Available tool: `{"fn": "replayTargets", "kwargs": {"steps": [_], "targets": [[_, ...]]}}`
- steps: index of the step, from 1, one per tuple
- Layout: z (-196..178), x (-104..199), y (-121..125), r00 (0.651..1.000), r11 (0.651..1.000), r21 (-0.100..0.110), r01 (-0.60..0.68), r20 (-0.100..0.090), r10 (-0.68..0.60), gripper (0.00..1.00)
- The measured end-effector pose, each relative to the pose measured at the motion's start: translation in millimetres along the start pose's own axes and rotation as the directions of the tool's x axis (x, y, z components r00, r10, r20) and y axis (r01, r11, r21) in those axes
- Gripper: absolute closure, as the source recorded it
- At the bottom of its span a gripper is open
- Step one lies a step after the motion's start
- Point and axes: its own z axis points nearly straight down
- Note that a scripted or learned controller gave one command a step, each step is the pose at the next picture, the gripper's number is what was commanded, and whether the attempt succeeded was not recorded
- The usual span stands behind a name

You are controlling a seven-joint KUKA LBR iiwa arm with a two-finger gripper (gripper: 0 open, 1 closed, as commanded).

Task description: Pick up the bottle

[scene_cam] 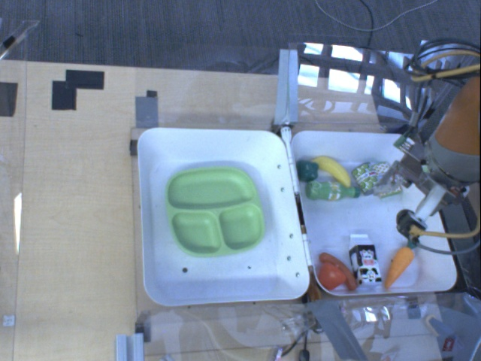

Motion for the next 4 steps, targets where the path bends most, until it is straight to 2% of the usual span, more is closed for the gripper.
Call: {"fn": "replayTargets", "kwargs": {"steps": [1, 2, 3, 4], "targets": [[105.9, 41.8, -40.3, 0.963, 0.963, -0.01, 0.27, -0.004, -0.27, 0.0], [106.4, 85.4, -2.3, 0.965, 0.965, -0.01, 0.261, -0.004, -0.261, 0.0], [62.7, 49.1, 13.7, 0.913, 0.913, -0.004, 0.408, 0.0, -0.408, 0.0], [105.8, 57.5, -25.7, 0.942, 0.942, -0.011, 0.335, -0.002, -0.335, 0.0]]}}
